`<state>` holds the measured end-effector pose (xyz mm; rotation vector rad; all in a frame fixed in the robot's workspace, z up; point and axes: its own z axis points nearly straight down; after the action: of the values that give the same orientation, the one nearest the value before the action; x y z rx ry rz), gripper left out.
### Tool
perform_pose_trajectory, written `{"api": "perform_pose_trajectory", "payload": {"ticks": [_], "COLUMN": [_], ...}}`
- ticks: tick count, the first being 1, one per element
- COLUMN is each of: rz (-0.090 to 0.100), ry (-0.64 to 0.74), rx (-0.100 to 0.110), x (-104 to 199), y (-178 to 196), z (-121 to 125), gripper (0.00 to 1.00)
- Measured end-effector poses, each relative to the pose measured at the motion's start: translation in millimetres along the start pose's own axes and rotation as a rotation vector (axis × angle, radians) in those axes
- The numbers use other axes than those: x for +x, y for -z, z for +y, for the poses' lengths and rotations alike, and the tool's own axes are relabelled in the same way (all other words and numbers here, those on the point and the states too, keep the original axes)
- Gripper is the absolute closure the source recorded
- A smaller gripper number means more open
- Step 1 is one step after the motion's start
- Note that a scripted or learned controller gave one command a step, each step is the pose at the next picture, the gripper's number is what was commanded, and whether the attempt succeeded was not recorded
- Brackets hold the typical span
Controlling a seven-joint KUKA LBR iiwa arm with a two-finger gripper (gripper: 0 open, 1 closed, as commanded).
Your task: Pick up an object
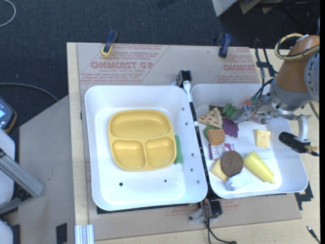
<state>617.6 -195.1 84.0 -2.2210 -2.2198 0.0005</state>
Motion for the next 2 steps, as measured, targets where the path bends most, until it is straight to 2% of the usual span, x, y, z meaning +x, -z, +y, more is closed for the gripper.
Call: {"api": "perform_pose_trajectory", "payload": {"ticks": [1,2], "rz": [-0.002,-0.004], "ry": [0.000,0.002], "rx": [-0.005,-0.010], "x": [0,8], "y": [13,73], "z": [1,5], "gripper": [1.00,1.00]}}
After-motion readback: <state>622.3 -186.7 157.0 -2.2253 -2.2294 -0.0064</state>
